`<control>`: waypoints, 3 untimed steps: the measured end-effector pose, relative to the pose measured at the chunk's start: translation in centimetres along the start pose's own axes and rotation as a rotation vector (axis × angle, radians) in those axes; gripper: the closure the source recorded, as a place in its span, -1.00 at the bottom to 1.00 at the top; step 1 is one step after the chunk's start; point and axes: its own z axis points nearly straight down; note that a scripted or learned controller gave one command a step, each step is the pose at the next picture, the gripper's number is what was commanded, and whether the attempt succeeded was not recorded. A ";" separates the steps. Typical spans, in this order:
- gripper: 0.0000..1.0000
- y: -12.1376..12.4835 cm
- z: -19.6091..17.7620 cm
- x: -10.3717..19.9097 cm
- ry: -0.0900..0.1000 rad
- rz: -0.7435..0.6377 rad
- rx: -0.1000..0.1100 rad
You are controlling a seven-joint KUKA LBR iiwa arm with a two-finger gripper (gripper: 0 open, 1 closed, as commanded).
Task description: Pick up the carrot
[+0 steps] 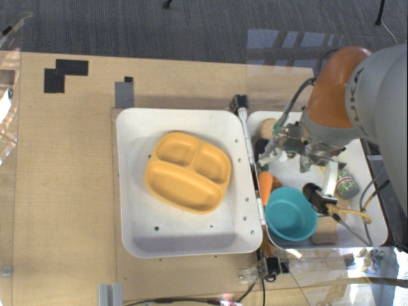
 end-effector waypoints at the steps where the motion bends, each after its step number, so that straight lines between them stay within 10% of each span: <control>1: -1.00 0.3 9.1 -6.1 -0.002 0.014 0.002; 3: -1.00 -2.5 9.6 -6.2 0.006 0.766 -0.012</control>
